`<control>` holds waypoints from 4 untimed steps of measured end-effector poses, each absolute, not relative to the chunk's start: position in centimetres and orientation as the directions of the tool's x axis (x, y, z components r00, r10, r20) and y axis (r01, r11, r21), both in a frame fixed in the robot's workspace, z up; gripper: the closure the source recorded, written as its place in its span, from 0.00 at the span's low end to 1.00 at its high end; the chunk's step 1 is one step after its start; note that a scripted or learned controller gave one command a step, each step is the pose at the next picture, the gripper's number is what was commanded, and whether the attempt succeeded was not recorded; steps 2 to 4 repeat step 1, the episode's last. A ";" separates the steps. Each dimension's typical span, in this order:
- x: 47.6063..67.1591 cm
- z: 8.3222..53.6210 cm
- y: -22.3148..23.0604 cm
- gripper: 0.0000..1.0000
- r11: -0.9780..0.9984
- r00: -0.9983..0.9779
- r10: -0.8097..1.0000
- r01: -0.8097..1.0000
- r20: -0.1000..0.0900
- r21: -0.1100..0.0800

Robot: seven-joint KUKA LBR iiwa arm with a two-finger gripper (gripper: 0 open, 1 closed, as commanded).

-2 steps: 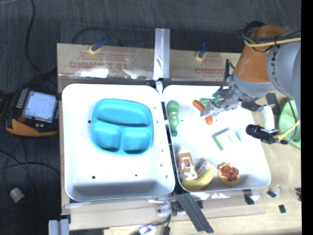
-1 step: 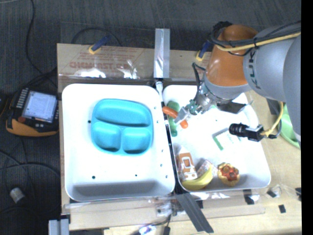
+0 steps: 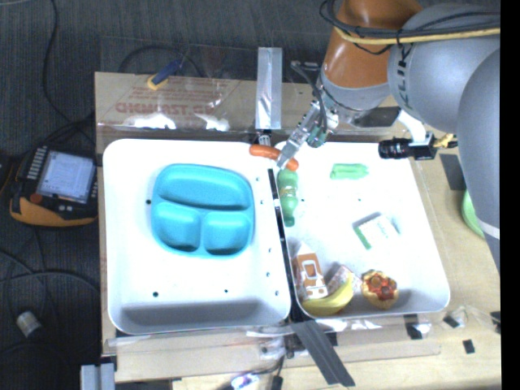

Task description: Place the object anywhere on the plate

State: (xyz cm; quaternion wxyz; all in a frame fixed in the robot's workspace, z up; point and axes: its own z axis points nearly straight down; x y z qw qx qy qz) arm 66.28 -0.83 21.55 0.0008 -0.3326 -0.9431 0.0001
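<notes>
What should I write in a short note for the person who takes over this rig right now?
Gripper: low at the back left corner of the right bin, by the divider; its grip is unclear.
Blue plate: in the left bin, nothing on it.
Green vegetable, banana, snack pack, green block: all in the right bin.
Done: nothing placed. Left: pick one object and set it on the plate.

Left bin (image 3: 122, 299): holds the blue three-compartment plastic plate (image 3: 202, 210), near its middle.
Right bin (image 3: 422, 242): green cucumber-shaped toy (image 3: 287, 193) along its left wall; green flat block (image 3: 349, 171) toward the back; small green-and-white card (image 3: 374, 230) near the middle.
Front of right bin: brown snack packet (image 3: 309, 270), yellow banana (image 3: 329, 297), red-and-yellow fruit (image 3: 379, 287), left to right.
Gripper (image 3: 289, 156): above the back end of the divide between the bins.
</notes>
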 end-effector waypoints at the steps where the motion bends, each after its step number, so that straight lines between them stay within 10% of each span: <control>1: 66.3 21.6 -0.8 0.00 0.779 -0.779 0.627 0.627 0.002 0.000; 4: 66.3 21.6 -0.8 0.00 0.779 -0.779 0.627 0.627 0.002 0.000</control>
